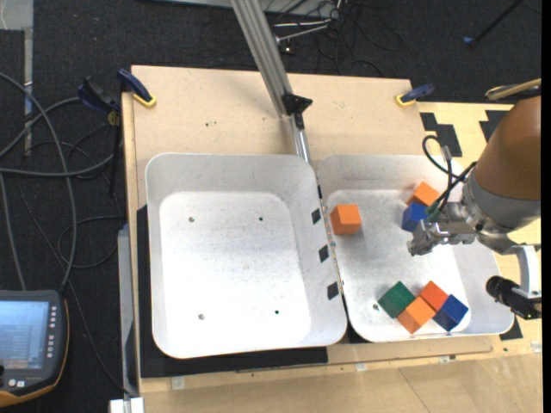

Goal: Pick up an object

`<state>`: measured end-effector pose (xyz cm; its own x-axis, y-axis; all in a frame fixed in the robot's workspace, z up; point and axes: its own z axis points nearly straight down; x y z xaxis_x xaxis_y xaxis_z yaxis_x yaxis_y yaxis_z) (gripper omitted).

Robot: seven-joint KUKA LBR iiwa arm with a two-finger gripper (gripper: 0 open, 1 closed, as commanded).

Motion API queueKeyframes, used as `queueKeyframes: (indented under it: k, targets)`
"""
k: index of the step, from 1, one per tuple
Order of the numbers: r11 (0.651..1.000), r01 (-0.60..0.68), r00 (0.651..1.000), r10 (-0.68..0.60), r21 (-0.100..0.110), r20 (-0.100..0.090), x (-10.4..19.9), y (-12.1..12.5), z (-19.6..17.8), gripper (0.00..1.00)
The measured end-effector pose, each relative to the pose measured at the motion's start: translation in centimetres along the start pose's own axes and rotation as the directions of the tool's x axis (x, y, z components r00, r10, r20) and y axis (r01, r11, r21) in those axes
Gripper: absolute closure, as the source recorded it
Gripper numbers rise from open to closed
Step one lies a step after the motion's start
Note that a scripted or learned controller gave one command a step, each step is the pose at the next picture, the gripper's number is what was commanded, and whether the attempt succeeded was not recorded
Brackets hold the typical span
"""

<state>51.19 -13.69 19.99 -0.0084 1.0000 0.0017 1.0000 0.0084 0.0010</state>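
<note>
the grey two-finger gripper [424, 241] hovers at three o'clock in the right white bin [362, 179], its grip state unreadable, perhaps over the small blue cube [412, 216] touching an orange cube [424, 195], so crowding risks a miss.

1. A pale wooden counter [224, 110] is seen on a dark carpeted floor [69, 24].
2. Blue-and-yellow clamps are fixed at its far corners, one at the left [136, 88] and one at the right [414, 95].
3. A slanted metal pole [263, 46] is seen above the far edge.
4. Black cables [52, 157] are laid to the left, with a handheld screen pendant [30, 341] near the lower left corner.
</note>
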Motion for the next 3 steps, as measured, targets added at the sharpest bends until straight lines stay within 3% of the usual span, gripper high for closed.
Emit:
queueKeyframes:
  k: [3]
  targets:
    - [1.0,0.001,1.0,-0.001,0.0,0.0,15.9,5.0,-2.5,1.0]
